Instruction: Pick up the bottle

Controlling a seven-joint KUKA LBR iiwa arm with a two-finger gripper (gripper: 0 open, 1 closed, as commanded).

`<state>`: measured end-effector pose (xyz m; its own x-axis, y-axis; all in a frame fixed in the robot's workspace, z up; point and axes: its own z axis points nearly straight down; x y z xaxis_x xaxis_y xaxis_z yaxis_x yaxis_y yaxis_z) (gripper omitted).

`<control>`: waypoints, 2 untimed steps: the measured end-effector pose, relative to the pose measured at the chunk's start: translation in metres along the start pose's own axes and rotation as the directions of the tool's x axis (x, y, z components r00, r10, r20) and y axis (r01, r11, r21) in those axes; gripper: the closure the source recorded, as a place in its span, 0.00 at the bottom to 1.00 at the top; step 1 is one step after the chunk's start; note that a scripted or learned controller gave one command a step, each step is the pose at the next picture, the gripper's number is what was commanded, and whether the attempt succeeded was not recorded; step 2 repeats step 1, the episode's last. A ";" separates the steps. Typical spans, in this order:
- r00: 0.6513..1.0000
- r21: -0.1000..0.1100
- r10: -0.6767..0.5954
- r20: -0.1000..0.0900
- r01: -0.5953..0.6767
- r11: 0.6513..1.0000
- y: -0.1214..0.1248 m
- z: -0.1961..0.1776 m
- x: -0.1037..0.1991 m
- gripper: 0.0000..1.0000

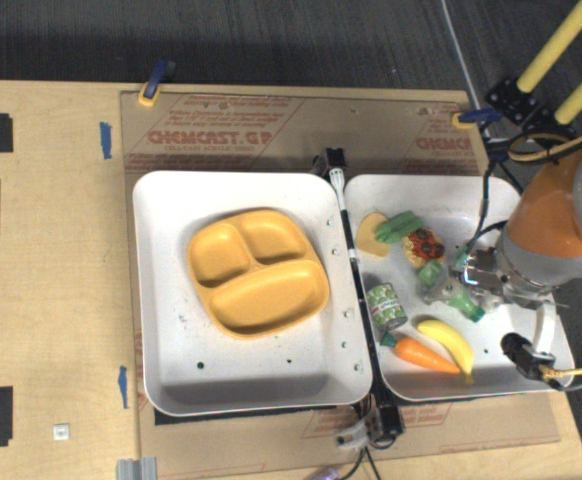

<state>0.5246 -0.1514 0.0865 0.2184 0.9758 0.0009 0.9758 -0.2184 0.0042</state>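
resting in the glossy white bin [491, 203], a clear bottle [441, 280].

One camera sits high above the counter [51, 268] and looks down at a slant. It is far enough back to see both white bins whole, the left bin [161, 298] and the right bin [501, 193], side by side. The arm [556, 218] comes in from the right side.
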 end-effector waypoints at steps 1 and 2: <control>1.000 -0.003 0.003 0.002 -0.002 1.000 0.001 -0.011 -0.001 1.00; 1.000 -0.003 0.003 0.002 -0.002 1.000 0.001 -0.011 -0.001 1.00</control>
